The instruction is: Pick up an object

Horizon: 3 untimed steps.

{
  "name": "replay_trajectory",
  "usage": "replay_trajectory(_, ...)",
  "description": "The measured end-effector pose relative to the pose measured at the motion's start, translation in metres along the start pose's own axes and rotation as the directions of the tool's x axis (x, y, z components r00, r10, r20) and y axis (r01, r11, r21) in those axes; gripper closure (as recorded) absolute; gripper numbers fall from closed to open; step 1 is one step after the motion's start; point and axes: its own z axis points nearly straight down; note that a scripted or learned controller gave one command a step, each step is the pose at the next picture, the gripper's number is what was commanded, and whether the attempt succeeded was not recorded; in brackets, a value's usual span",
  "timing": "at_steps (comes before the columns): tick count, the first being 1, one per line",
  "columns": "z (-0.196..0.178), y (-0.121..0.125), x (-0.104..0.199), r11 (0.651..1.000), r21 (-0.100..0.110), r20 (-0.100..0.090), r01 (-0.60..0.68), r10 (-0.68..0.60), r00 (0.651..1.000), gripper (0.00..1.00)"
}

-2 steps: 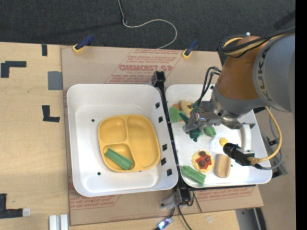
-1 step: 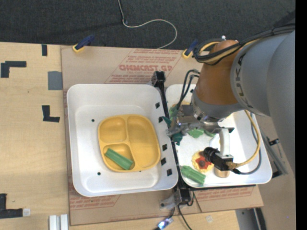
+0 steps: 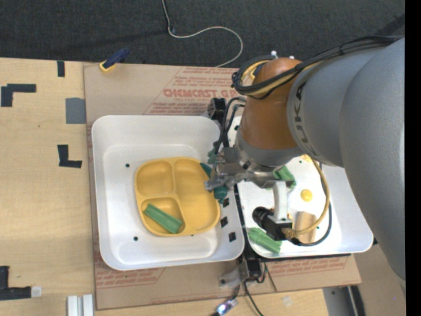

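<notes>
Green and block-shaped, a small plastic piece [image 3: 163, 218] lies flat in the lower-left compartment of a yellow divided plastic tray [image 3: 197, 203], which sits inside the left white shallow bin [image 3: 105, 176]. It lies below and to the left of the gripper [image 3: 217, 178], apart from it, and it looks like the easiest pick: alone in its compartment, with room around it.

The gripper hangs over the tray's right edge, close to the wall between the two bins. Something teal shows at its tip, but whether that is a held thing or part of the tool cannot be told, nor how wide it stands.

To the right of the gripper, the right white shallow bin [image 3: 355, 239] holds another green block [image 3: 264, 241] near its lower-left corner, a small yellow rounded piece [image 3: 306, 194], a tan cylinder-like thing [image 3: 304, 224] and a further green piece [image 3: 285, 174] partly under the wrist. These are crowded by the arm's cables, so probably harder to reach cleanly.
</notes>
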Motion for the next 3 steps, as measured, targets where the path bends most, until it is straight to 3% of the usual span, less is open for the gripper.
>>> replay_trajectory(1,-0.019,-0.005,0.001,1.000,-0.002,0.001,-0.004,0.004,1.000,1.00)
replay_trajectory(2,-0.005,-0.006,0.010,1.000,0.000,0.003,-0.006,0.006,1.000,1.00)
replay_trajectory(3,-0.025,0.002,0.011,1.000,-0.002,0.002,-0.005,0.005,1.000,1.00)
